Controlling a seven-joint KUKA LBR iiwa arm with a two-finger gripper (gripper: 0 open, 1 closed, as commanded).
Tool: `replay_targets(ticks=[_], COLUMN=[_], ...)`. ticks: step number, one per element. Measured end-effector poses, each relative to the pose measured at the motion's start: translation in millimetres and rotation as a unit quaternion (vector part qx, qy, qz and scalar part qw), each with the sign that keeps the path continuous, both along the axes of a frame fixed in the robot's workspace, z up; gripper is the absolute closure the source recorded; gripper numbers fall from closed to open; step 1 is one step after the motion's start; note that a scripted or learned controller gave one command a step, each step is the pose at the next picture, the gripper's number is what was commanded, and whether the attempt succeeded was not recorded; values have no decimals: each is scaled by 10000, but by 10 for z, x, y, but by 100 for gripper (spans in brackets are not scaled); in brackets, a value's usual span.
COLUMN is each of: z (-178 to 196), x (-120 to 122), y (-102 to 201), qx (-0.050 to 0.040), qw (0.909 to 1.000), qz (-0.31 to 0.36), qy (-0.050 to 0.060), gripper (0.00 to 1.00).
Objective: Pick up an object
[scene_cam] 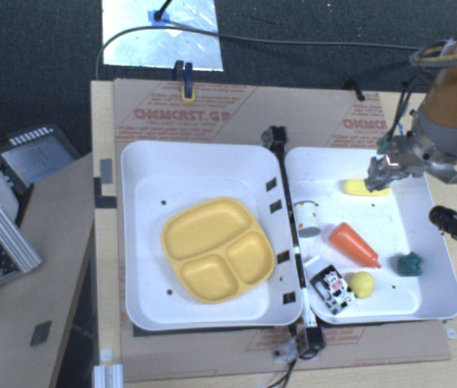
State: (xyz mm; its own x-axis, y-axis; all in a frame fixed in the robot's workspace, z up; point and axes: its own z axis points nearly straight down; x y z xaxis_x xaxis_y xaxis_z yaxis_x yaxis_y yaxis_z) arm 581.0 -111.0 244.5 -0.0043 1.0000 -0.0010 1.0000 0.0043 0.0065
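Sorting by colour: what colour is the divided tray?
Yellow tray, in the camera view.

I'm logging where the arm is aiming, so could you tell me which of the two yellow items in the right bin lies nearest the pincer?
The elongated yellow piece at the bin's far side, right beside the pincer; the round yellow ball sits at the near side.

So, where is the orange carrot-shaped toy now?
The orange carrot-shaped toy lies in the right white bin, near its middle, above the small yellow ball and left of the small green object.
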Motion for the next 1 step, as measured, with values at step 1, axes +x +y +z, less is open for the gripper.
replay_targets(ticks=[1], z=[57], x=[83], y=[569], qx=[13], qw=[10000], qz=[27], qy=[16], gripper=[100])
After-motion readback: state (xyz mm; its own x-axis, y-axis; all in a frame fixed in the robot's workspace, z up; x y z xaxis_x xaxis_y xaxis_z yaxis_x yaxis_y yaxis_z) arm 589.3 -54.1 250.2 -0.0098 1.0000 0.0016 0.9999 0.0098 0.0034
